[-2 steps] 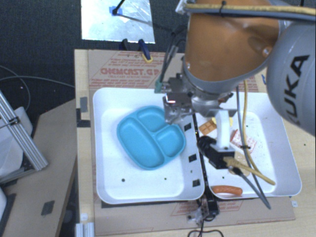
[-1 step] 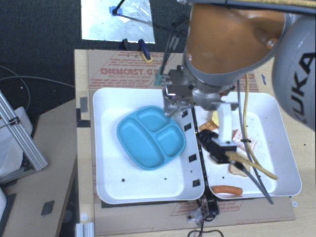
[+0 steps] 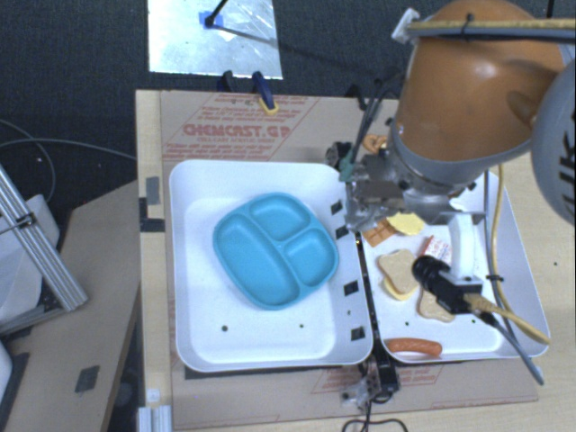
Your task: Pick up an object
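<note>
Orange glossy arm dome [image 3: 477, 79] | blue three-compartment plate [image 3: 274, 250] — left bin [image 3: 193, 331]

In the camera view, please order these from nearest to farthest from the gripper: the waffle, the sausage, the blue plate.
From the gripper:
1. Waffle, just below it in the right bin.
2. Blue plate, in the left bin.
3. Sausage, at the right bin's near edge.

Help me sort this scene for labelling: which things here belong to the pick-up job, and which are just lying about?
Belonging to the job:
- hand
- toast slice
- sausage
- cheese slice
- waffle piece
- right bin

Just lying about:
- blue divided plate in the left bin
- foil sheet
- blue clamp
</note>
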Robot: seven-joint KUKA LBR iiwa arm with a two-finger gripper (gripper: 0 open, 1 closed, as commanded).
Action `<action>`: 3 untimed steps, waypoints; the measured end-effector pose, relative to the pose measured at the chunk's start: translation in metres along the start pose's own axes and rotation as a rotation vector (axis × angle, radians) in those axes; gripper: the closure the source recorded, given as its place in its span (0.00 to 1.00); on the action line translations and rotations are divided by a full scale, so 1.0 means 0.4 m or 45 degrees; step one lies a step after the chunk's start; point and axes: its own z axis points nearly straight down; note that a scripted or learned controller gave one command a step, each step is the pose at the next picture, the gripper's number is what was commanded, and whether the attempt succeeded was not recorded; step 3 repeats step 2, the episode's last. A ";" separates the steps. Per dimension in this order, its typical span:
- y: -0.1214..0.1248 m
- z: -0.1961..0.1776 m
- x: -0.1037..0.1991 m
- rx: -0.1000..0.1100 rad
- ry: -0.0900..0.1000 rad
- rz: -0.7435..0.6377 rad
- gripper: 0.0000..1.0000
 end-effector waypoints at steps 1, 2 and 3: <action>0.002 -0.034 0.012 -0.008 0.005 -0.012 1.00; -0.002 -0.066 0.104 -0.006 0.005 -0.017 1.00; -0.002 -0.066 0.104 -0.006 0.005 -0.017 1.00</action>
